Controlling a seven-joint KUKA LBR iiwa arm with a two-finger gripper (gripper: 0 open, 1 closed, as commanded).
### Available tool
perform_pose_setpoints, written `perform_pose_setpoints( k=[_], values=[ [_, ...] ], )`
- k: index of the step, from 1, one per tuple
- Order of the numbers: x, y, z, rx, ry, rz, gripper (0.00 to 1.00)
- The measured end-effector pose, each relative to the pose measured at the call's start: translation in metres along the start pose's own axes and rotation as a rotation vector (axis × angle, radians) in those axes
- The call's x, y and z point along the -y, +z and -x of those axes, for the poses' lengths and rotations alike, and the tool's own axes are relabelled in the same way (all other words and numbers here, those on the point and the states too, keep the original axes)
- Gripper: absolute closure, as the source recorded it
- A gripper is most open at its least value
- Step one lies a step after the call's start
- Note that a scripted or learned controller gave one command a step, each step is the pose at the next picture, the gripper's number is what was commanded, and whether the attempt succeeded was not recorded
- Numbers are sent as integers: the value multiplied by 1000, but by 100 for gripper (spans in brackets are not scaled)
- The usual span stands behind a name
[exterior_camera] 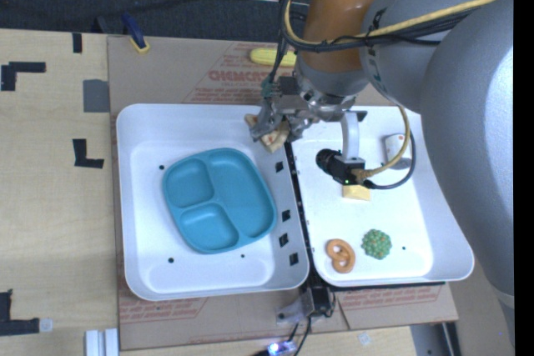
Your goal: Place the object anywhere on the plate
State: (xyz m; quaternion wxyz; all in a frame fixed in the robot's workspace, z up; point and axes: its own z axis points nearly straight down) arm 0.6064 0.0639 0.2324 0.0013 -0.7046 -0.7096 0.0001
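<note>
We look down at a slant on two shallow white bins sitting side by side on a cardboard-covered surface. The grey arm [450, 96], with its orange band, reaches in from the right, and its gripper [274, 127] hangs over the ridge where the two bins meet, near their far edge. A small tan, crumpled-looking object [269, 134] sits right at the jaws. It seems to be pinched between them, though the view is too tight for us to be sure, so we cannot tell whether the jaws are clenched on it or merely hovering around it.

The blue plate [219, 200] lies in the left bin [138, 179], divided into three compartments, tilted a little against the bin's sides. It sits near the gripper, lower and to the left in the view.

In our judgement, the step in hand is carrying the tan object across to the plate. To do it well, we would keep it lifted clear of the bin's rim, move until it is squarely above one of the blue compartments, lower it close, and only then let go, since a light scrap could bounce or slide off.

The object looks pale brown, irregular and small, perhaps a toy food piece. The right bin [417, 263] holds a pretzel [340, 255], a green broccoli-like piece [376, 244] and a yellow wedge [357, 192].
</note>
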Motion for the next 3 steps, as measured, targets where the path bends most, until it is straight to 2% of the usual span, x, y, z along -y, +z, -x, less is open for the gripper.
perform_pose_setpoints(
  k=[1, 2, 3],
  values=[
    [12, 11, -51, 1, 1, -2, 100],
    [-1, 3, -100, 1, 1, 1, 100],
    [-1, 3, -97, 2, 4, 0, 0]
  ],
)
